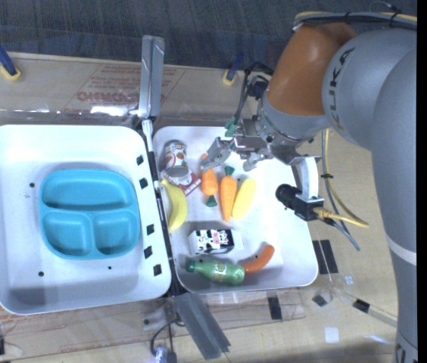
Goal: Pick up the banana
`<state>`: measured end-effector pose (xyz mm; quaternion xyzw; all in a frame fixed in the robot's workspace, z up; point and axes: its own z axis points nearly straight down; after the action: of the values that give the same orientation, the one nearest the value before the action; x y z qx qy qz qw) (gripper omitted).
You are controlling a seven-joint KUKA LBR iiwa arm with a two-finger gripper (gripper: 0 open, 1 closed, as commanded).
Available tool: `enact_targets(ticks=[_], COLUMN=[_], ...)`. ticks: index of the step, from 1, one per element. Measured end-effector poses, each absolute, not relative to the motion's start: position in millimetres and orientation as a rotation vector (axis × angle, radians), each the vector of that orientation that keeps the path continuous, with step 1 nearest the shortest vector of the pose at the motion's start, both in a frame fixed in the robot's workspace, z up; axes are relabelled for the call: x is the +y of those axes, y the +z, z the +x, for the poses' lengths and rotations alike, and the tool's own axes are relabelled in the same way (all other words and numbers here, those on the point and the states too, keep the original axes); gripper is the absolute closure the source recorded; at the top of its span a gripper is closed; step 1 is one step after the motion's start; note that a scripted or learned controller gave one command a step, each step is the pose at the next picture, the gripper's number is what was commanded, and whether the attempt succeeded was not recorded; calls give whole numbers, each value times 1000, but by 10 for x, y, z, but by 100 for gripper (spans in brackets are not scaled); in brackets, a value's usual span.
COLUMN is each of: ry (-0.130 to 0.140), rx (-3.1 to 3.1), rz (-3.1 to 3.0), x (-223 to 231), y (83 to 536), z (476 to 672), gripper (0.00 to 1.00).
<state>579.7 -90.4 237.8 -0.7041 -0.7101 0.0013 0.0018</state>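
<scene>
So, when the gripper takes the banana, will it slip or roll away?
The banana looks smooth and curved, so it may slip from a narrow grasp. It lies flat against the left wall of the right bin, so it will probably pivot or slide, not roll. It looks stiff, likely a light toy. The gripper is above the carrots.

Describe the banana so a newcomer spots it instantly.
Look in the right-hand white bin, along its left wall. The banana lies there lengthwise, below the small can. It is curved and plain yellow, unlike the straight orange carrots to its right.
</scene>
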Motion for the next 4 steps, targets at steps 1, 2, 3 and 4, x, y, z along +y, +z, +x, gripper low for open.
enact_targets(ticks=[1,2,3,4], ry=[3,4,5,5], rx=[-2319,-2318,-2324,-2158], rz=[-2116,-2118,-2112,-2274], x=[-1465,-1747,-1741,-1455], y=[1859,910,1008,1037], z=[5450,5461,5466,5383], gripper=[0,0,100,100])
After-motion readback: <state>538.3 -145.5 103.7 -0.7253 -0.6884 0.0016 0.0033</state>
